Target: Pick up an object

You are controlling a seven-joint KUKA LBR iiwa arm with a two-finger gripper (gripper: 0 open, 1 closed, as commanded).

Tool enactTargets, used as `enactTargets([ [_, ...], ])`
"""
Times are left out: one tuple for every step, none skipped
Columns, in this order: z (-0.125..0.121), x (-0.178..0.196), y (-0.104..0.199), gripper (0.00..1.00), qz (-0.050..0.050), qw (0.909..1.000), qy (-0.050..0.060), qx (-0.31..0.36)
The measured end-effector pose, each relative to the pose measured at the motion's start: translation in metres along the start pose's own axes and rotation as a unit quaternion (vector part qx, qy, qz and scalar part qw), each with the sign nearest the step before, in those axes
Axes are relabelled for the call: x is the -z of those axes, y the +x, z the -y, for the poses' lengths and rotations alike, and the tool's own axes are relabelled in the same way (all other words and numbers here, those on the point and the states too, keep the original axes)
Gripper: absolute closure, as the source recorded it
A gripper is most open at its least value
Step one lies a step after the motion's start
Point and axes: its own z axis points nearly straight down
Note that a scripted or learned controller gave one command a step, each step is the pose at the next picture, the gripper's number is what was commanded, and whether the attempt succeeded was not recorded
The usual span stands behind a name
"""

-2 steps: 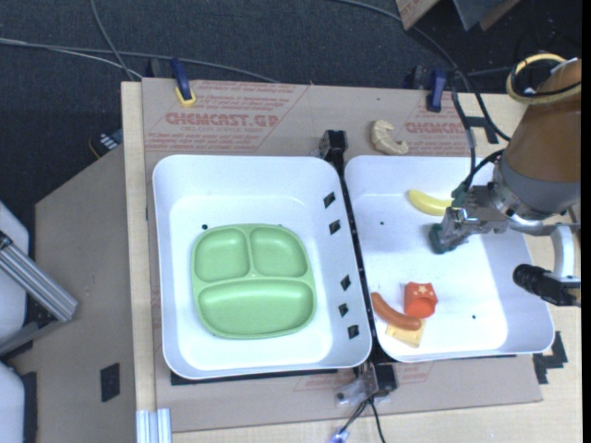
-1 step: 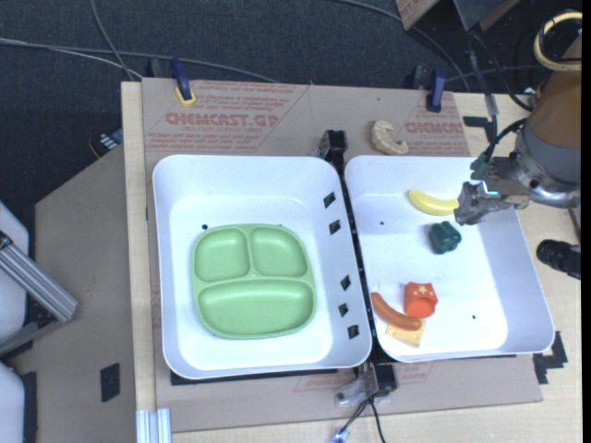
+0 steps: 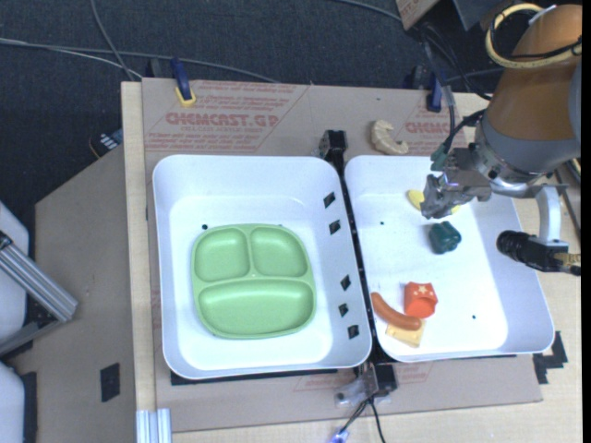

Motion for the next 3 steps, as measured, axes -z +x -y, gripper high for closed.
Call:
enactTargets([
  [-0.025,-0.015,0.055,1.0,0.0,1.0,0.0,0.0],
  [-0.055,-0.033,0.101,1.0,0.0,1.0,0.0,0.0],
  [-0.092,-0.031,0.151,1.0,0.0,1.0,-0.001,0.0],
])
